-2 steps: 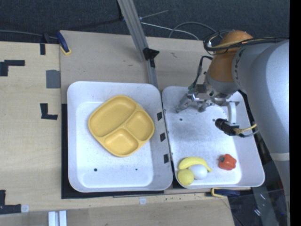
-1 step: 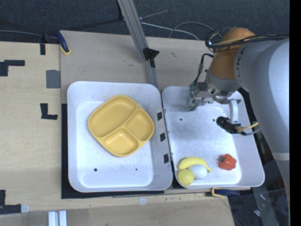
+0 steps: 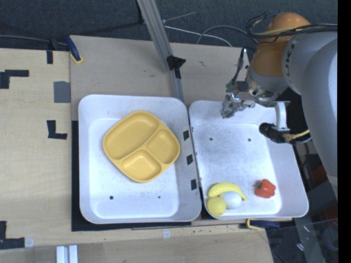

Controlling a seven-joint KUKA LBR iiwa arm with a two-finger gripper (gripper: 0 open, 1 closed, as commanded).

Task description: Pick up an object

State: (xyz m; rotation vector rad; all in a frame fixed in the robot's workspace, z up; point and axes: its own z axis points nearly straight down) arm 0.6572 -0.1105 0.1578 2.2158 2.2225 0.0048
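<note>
White plastic forms both shallow bins we see on the bench: the left bin (image 3: 90,147) and the right bin (image 3: 285,174), set side by side and touching along their inner rims. Over the right bin's far rim, at about twelve o'clock of that bin, we find the gripper (image 3: 227,111) hanging from the grey arm (image 3: 307,59), whose orange band (image 3: 274,43) sits just above the wrist. We cannot tell how the jaws stand; the tip is small and dark against the bin wall, and we see nothing held there.

Looking for things to pick, we find them clustered at the right bin's near edge, around six o'clock, well apart from the gripper. A yellow banana (image 3: 226,189) curves over a white ball (image 3: 233,200), and a yellow lemon (image 3: 216,205) lies touching them at their seven o'clock side. A red pepper (image 3: 265,188) rests near them, at three o'clock from the banana, not touching it.

In the left bin we see a yellow divided plate (image 3: 141,146), lying flat toward that bin's centre and slightly toward twelve o'clock.
</note>
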